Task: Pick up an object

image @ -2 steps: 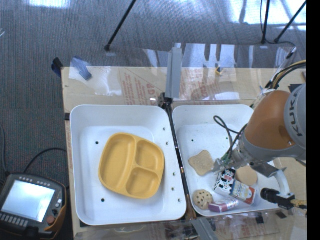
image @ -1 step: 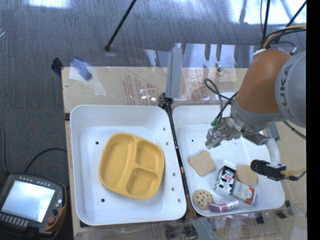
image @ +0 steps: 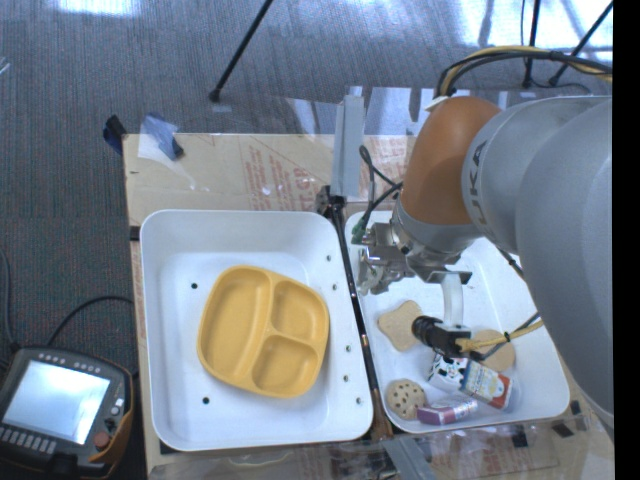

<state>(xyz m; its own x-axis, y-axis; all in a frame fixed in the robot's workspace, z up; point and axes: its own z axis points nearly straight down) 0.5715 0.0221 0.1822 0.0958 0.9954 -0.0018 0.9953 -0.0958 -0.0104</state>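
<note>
While the gripper (image: pixel 372 268), spread or pressed together I cannot tell, is hovering near the toast (image: pixel 398 324), that slice is looking light, stiff and flat; I am suggesting its edges.

Grey arm (image: pixel 560 198) reaches in from the right, orange band (image: pixel 445 163) above the wrist, wrist bent steeply down, gripper (image: pixel 372 263) low at its left end.
</note>
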